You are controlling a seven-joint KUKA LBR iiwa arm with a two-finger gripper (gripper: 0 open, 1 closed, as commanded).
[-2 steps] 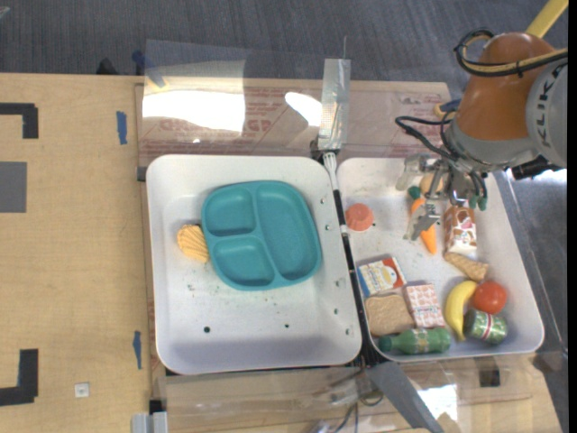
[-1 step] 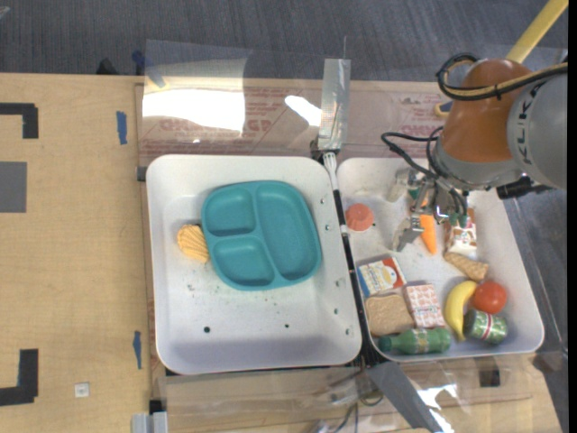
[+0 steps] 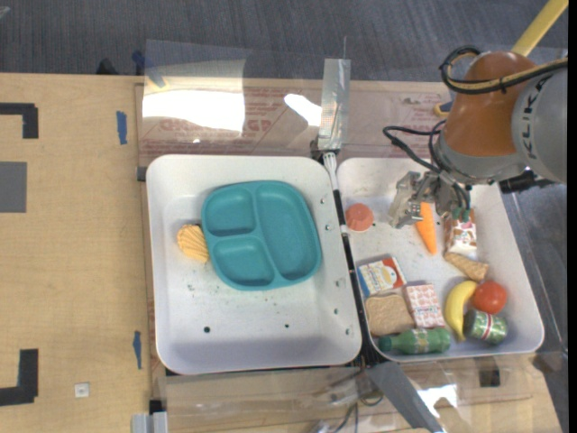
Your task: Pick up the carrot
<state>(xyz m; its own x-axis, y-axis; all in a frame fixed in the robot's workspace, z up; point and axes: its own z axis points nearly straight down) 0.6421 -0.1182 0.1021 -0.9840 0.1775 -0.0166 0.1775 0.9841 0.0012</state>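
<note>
A: Where is the carrot [image 3: 427, 229]?

B: In the right bin [image 3: 523, 273], toward its far side, lying with its thick end far and its tip pointing near. A small carton [image 3: 462, 236] sits just to its right, and an orange-red ball [image 3: 359, 216] lies apart on its left.

A: And the gripper [image 3: 424, 198]?

B: It hangs right over the carrot's thick end, with metal fingers [image 3: 403, 198] on the left side of it. The carrot looks framed by them, but I cannot tell if they are pressing on it or just standing beside it, nor how wide they stand.

A: So how should the pick go?

B: I would have the fingers straddle the carrot across its width near the thick end, low enough to grip the body, staying clear of the carton. Then close firmly and lift straight up, since a tapered shape could slip out.
</note>
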